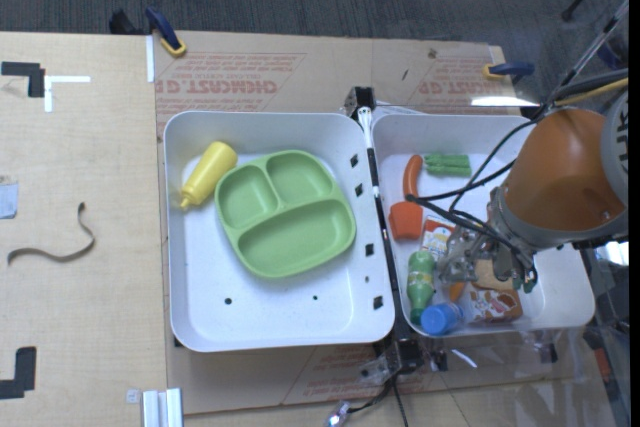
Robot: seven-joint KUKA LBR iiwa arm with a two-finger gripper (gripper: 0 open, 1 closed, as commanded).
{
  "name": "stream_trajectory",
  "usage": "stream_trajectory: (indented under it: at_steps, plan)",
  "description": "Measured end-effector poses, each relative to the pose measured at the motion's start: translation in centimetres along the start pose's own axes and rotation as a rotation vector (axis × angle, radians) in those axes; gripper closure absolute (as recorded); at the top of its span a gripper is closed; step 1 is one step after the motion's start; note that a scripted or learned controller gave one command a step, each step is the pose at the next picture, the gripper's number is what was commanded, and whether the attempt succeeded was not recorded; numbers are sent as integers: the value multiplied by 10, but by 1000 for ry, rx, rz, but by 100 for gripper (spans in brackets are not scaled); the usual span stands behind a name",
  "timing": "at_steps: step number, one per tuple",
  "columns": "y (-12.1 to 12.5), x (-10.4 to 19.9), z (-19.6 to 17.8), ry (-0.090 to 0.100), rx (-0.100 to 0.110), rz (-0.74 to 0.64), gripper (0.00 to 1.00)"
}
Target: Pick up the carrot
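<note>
The hand (468, 267) hangs low among right-bin clutter, near the carrot (412, 175).

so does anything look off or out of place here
Nothing looks spilled or broken. The green plate sits askew in the left bin, with a yellow bottle lying on its side next to it. The right bin is crowded, with the carrot near its left wall and the gripper low over the pile.

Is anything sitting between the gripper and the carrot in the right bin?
Nothing stands on the carrot, which lies exposed near the bin's left wall. The gripper hovers lower in the bin over a snack packet; an orange block lies beside the path between them.
</note>
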State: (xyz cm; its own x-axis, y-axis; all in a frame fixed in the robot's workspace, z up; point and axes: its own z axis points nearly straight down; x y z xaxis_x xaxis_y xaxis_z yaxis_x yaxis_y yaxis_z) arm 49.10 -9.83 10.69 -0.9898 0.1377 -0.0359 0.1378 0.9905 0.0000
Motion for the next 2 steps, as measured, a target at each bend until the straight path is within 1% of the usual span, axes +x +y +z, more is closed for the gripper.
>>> stream_trajectory:
  at_steps: [1,2]
  plan:
    - [62,18,-83,39,3,155,100]
    - [74,20,-83,38,8,331,100]
